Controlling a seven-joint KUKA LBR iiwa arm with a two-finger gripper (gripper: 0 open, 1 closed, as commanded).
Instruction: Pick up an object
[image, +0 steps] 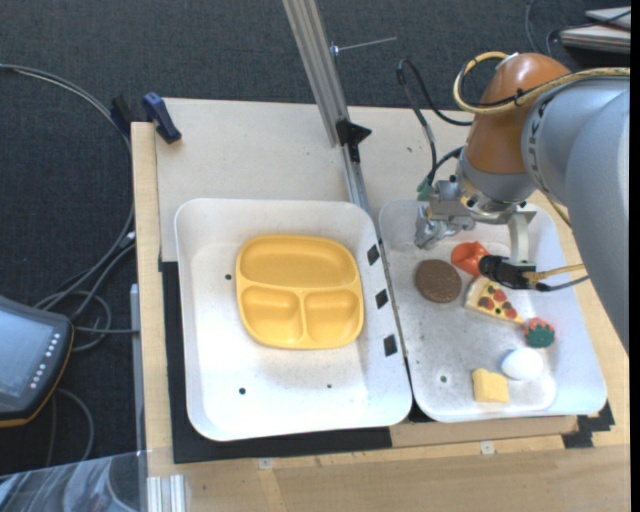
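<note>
Right bin (570, 385) — brown disc (438, 281), orange piece (466, 256), pizza slice (493, 300), white egg (521, 364), cheese block (489, 386); all lying loose. Gripper (432, 228) low over the bin's far corner, just beyond the disc — grip state cannot be told. Nothing lifted; the pick remains.

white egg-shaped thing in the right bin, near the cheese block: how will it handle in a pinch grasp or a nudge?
The white egg looks rounded and smooth, so it will probably roll if nudged and may squirt out of a pinch. It looks like a toy, likely light and rigid. The yellow cheese block right beside it may get bumped by the claw.
</note>
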